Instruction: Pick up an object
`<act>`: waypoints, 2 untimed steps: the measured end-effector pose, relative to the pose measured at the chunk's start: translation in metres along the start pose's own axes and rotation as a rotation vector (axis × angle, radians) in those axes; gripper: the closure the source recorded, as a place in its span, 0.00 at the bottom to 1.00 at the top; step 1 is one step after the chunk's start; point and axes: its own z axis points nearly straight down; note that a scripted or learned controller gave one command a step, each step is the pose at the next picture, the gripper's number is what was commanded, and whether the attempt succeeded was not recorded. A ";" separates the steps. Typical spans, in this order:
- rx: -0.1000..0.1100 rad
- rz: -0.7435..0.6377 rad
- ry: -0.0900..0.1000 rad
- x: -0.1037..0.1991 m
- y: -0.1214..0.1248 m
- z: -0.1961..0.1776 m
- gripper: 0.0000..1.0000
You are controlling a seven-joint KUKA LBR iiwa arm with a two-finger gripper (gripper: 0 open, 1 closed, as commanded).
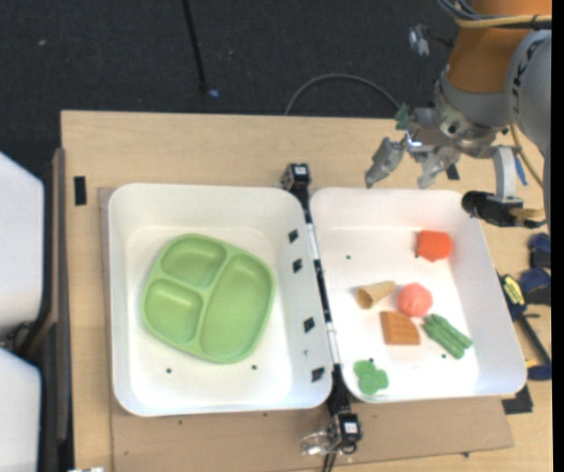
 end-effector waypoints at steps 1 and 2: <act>0.007 -0.001 -0.002 0.004 -0.003 0.065 0.00; 0.005 0.002 -0.003 0.000 -0.005 0.110 0.00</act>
